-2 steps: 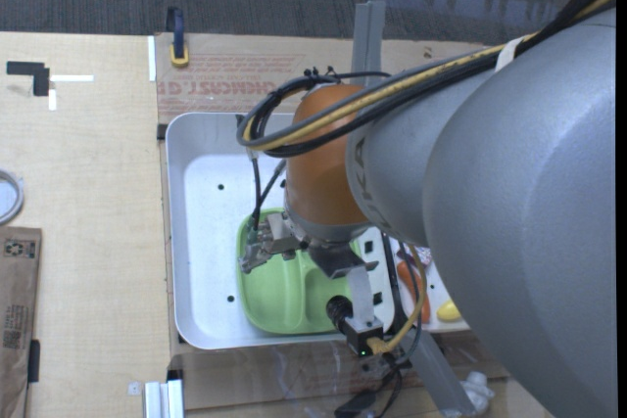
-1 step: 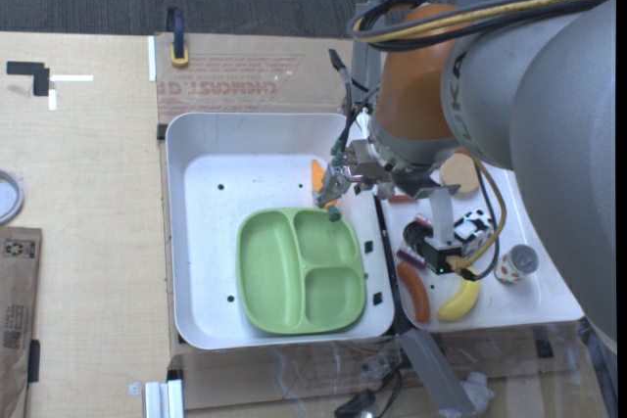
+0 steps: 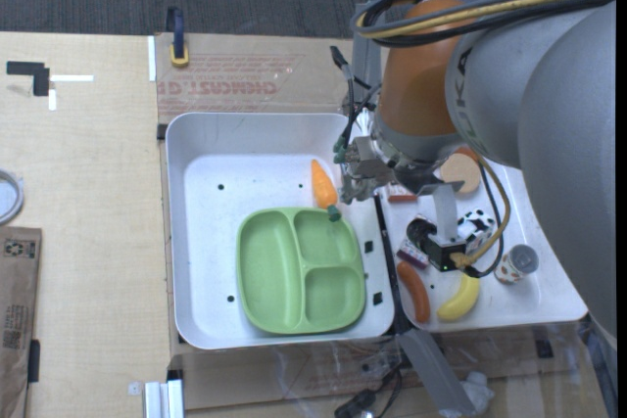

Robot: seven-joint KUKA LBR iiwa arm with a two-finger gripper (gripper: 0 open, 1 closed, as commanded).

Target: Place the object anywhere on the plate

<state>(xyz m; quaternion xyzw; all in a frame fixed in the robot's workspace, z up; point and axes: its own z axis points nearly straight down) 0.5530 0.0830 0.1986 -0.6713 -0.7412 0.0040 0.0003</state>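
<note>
Gripper (image 3: 355, 173) state unreadable under the wrist; carrot (image 3: 323, 183) lies just beyond green plate (image 3: 300, 271), so lift it clear over the rim.

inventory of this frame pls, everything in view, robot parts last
plate: 1, green, three compartments, left bin
carrot: 1, orange, left bin, at the plate's upper right edge
left bin: 1, white
right bin: 1, white
sausage: 1, red-brown, right bin near front
banana: 1, yellow, right bin, beside sausage
black-and-white toy: 1, right bin
small cup: 1, pale, right bin
clamp: 1, blue and yellow, bench top edge
arm: 1, grey with orange band, from right
gripper: 1, over the bins' divide, beside carrot
</note>
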